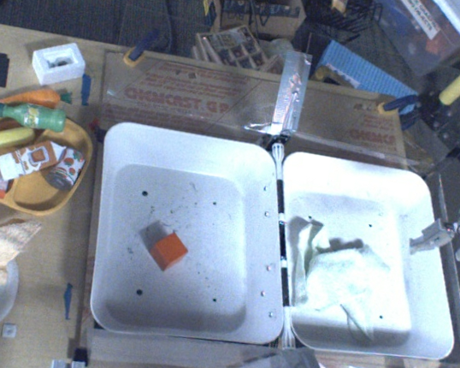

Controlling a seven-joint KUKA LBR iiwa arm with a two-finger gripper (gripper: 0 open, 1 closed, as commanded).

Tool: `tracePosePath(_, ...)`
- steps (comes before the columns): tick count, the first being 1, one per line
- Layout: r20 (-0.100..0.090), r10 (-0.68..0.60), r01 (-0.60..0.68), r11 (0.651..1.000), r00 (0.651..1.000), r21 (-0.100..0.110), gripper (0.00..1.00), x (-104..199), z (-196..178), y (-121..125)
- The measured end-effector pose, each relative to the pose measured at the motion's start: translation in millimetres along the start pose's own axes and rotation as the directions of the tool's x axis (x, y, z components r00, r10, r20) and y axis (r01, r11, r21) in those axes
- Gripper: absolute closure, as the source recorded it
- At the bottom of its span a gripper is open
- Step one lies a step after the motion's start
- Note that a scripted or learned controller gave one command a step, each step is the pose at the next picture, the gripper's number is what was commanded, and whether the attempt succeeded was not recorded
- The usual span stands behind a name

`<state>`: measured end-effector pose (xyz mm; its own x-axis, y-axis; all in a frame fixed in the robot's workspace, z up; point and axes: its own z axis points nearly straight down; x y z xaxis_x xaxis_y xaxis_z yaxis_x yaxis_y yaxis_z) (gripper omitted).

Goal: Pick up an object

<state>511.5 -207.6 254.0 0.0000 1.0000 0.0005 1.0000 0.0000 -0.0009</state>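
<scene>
The orange block (170,251) lies alone on the floor of the left bin (131,150), a little left of its middle, one corner turned toward the camera and well apart from every wall. In the right bin (418,196) a white cloth (332,277) is spread in a crumpled heap with something dark across its upper part; I cannot make out what that is. Left of the bins, a yellow bowl (38,196) of toy food stands on the bench (26,51), out of my way. Whether my pincer is open or closed I cannot tell. I judge the pick not yet begun: nothing is lifted. Next I should come over the left bin, square up to the block's turned faces, then descend.
</scene>
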Motion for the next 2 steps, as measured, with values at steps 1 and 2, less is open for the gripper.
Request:
tracePosePath(1, -0.001, 0.327, -0.327, 0.945, 0.945, 0.004, 0.0, 59.4, 65.8, 28.7)
tracePosePath(2, 0.0, 0.213, -0.213, 0.977, 0.977, -0.013, 0.0, 108.5, 163.7, 60.0)
